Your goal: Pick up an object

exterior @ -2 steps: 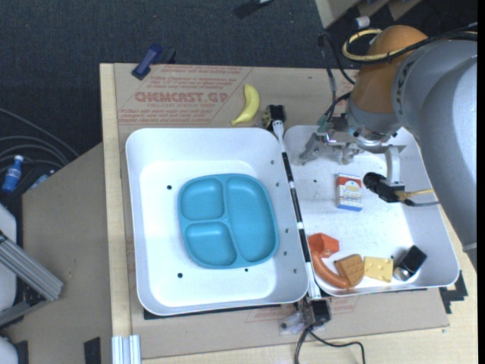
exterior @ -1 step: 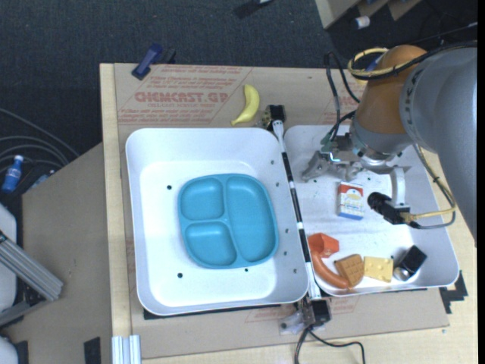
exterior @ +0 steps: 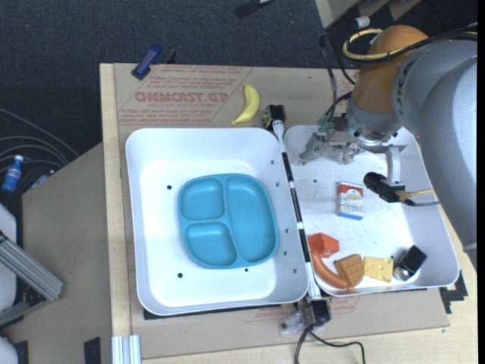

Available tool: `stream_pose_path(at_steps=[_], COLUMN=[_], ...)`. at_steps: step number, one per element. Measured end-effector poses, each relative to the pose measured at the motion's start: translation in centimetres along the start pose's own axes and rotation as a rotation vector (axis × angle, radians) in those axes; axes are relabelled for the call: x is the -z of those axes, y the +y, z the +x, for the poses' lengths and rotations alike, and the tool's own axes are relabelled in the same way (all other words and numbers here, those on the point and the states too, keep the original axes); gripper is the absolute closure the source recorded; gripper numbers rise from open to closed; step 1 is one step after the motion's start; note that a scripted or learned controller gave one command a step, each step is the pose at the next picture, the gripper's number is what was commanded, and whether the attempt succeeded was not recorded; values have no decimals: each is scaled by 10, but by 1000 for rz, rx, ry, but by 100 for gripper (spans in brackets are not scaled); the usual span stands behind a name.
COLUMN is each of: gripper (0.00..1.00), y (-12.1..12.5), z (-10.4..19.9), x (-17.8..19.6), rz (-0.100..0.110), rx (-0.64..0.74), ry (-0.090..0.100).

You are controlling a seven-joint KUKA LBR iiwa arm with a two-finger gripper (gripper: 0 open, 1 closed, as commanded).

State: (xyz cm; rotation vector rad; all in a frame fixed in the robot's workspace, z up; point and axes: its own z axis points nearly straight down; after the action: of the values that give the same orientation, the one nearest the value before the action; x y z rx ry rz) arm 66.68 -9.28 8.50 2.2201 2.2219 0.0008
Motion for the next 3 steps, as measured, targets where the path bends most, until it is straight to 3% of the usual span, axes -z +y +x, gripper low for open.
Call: stream_pose_path(at_steps=[1, 2, 3], gripper=[0, 0, 0], y=[-32, -4, -86], z=[-3, -2, -4], x=[0, 0, -1], rz=[3, 0, 3], rx=[-1, 0, -2], ry=[0, 0, 1])
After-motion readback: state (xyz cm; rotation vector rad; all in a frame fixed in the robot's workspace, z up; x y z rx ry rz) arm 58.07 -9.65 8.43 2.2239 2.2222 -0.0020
